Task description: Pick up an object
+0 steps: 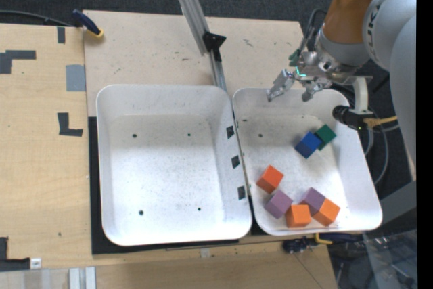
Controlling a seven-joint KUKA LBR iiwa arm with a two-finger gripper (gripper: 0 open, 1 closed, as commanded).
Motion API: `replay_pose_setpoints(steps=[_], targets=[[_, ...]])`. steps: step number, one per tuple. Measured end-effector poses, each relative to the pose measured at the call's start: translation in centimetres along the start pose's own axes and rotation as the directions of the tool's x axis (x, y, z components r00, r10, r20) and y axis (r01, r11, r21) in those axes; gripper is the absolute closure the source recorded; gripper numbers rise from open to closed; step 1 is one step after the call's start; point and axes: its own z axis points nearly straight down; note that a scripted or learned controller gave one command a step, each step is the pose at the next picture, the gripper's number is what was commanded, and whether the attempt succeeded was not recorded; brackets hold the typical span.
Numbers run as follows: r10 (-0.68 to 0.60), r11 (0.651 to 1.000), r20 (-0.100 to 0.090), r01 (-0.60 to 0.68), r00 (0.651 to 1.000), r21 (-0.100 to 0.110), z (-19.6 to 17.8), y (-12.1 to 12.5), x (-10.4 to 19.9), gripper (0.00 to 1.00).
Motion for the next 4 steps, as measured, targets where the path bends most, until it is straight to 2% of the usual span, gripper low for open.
replay_pose_setpoints(steps=[1, 2, 3, 4], targets=[[-0.002, 1.0, 0.001, 0.002, 1.0, -0.005, -0.3, 0.1, 0.0, 0.0], [0.0, 1.0, 0.002, 0.0, 1.0, -0.001, 4.1, 0.1, -0.2, 0.0], [0.0, 1.0, 0.002, 0.0, 1.0, 0.001, 9.9, -0.9, -0.4, 0.0], [-0.001, 1.0, 0.002, 0.001, 1.0, -0.002, 11.9, -1.0, -0.4, 0.0]])
